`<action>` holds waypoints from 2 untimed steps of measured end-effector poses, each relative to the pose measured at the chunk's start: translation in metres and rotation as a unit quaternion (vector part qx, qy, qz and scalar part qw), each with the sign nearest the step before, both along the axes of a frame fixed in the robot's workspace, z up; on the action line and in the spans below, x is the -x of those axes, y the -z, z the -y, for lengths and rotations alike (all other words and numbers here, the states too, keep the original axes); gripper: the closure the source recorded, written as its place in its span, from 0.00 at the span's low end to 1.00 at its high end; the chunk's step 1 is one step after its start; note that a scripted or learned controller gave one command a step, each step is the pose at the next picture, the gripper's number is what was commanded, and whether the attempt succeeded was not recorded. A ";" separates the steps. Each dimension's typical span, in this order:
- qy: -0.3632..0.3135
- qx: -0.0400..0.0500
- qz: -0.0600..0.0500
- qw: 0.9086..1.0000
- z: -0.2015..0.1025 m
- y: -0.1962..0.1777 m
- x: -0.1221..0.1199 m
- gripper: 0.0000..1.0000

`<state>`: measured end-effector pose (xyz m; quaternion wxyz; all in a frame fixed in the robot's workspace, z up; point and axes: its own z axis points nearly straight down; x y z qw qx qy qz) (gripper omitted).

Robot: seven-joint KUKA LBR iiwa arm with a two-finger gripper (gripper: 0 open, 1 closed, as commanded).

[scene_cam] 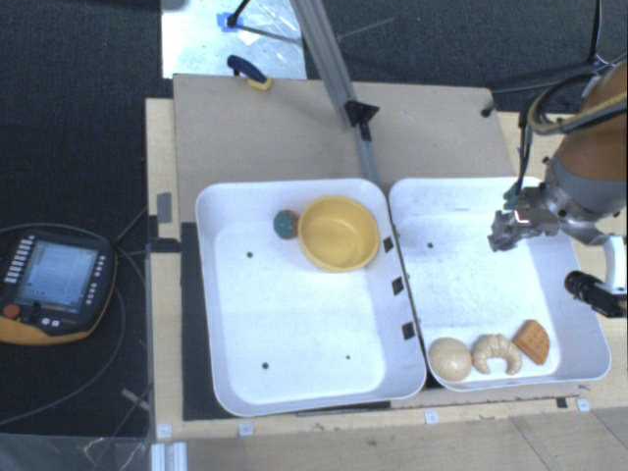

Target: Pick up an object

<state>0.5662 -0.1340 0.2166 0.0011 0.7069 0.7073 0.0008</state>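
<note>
My gripper hangs over the right bin, near its back right part, with nothing visible between its fingers. Along that bin's front edge lie a pale round bread roll, a light croissant and a small brown waffle-like piece, all well in front of the gripper. In the left bin a yellow bowl sits at the back right, with a small green and red ball touching its left side.
A grey metal pole slants across the bench behind the bins. A teach pendant lies on the floor at the left. Black clips mark the seam between the two bins.
</note>
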 end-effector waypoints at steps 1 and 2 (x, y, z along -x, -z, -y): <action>-0.002 -0.001 0.000 1.000 -0.047 -0.013 0.011 1.00; -0.002 -0.001 -0.001 1.000 -0.097 -0.023 0.021 1.00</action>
